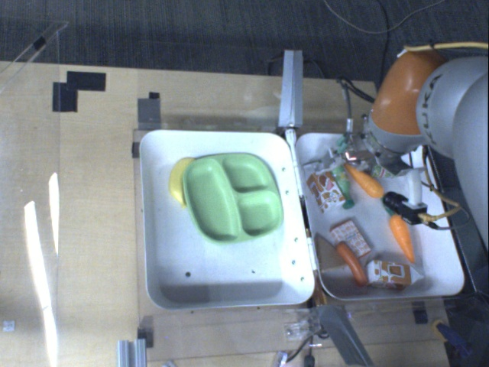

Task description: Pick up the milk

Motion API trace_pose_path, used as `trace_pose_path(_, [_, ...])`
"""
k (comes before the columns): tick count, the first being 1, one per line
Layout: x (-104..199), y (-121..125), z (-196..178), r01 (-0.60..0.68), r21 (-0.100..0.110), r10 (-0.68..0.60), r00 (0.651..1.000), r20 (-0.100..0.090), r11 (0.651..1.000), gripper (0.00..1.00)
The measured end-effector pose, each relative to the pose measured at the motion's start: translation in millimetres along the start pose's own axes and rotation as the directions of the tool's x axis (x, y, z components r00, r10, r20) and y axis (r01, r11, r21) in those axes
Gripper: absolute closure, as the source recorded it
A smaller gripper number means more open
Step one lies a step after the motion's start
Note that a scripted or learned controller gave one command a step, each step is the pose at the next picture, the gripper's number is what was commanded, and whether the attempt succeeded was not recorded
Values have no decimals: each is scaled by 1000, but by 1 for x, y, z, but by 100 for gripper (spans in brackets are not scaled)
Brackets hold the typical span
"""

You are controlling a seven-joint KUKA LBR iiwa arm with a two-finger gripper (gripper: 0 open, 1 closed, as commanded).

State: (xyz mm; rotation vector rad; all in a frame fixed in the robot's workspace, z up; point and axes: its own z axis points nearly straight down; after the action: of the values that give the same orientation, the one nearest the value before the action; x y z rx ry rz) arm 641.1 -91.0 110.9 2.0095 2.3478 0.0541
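While my arm [428, 98] reaches over the right bin [447, 270], my pincer [353, 154] sits at its far left corner; how it stands, I cannot tell. The milk [327, 190] lies just below it, against the bin's left wall.

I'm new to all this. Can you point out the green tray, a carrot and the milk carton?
green tray [231, 196], camera view, centre divider.
carrot [402, 238], camera view, mid-body.
milk carton [390, 274], camera view, its side face.

No legible text — cartons too blurred.
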Motion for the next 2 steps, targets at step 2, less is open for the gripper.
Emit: trace_pose_path(2, [2, -3, -1, 271, -2, -271, 963, 0, 963, 0])
